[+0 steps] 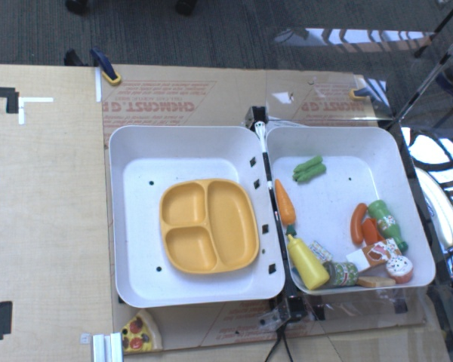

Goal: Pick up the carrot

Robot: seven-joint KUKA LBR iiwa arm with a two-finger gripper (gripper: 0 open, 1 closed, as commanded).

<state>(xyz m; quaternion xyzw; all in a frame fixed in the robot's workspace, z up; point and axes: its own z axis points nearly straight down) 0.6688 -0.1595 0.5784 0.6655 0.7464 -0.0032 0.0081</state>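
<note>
The carrot (285, 203) lies in the right bin (377, 143), pressed up against its left wall, just beside the divider where the two bins meet. It points roughly along that wall, with its narrow tip toward the far end of the bin and its thick end toward the near end. Just below it, also along the left wall, lies a yellow bottle (307, 262) with its cap end close to the carrot's thick end (whether the two touch cannot be told).

Further into the right bin, a pair of green bean pods (309, 169) sits near the far wall, well apart from the carrot. Along the right side lie a red sausage (358, 223) and a green bottle (387, 223), side by side. A cluster of small toy food pieces (377, 262) crowds the bin's near right corner.

The left bin (136, 164) holds a yellow divided plate (209, 225) with three compartments, set near its middle.

A toy pizza slice (137, 333) lies on the tabletop (38, 225) outside the bins, by the near left corner of the left bin.

The end effector's state cannot be told from this view, and nothing is gripping the carrot, which rests on the bin floor.
</note>
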